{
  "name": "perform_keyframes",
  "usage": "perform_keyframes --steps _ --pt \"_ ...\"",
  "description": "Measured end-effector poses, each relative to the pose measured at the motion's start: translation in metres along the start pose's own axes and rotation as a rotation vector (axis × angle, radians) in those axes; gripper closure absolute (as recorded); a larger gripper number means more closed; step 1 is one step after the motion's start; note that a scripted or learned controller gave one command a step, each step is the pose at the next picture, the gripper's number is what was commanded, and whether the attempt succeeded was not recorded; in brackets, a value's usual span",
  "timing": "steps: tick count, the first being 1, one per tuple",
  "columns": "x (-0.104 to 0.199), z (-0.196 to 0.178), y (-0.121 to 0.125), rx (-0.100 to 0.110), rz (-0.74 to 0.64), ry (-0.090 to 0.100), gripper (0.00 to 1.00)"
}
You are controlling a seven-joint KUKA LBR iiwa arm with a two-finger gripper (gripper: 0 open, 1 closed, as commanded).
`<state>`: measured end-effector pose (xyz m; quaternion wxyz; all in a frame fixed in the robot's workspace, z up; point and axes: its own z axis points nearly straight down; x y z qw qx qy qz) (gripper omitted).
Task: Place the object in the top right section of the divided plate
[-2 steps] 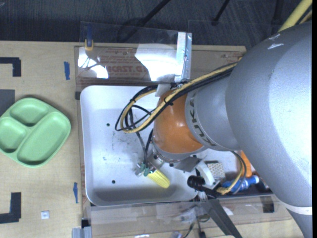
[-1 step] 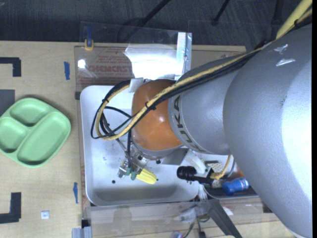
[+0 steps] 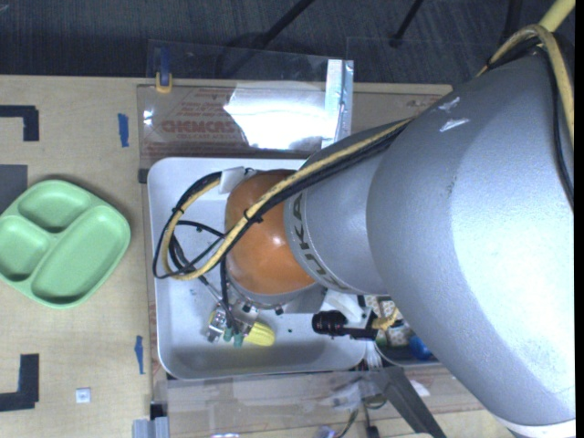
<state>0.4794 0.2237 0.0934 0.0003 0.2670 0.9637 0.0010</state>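
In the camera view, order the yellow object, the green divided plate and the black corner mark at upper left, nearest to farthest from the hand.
1. yellow object, beside the hand in the bin.
2. green divided plate, on the bench at left.
3. black corner mark, far upper left.

One camera is looking down on the surface (image 3: 82, 108) from above at a slant, with the far edge and the dark floor (image 3: 274, 7) running along the top of its frame. It is sitting close enough that my arm (image 3: 456, 226), reaching in from its right, is covering much of the white bin (image 3: 169, 245). The green divided plate (image 3: 64, 242) is lying at its left edge.
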Motion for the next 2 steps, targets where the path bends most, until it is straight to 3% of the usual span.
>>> perform_keyframes --steps 1,2 --pt "0.002 0.003 0.005 -0.008 0.295 0.001 1.00" --pt "-0.047 -0.109 0.002 0.001 -0.086 -0.001 1.00"
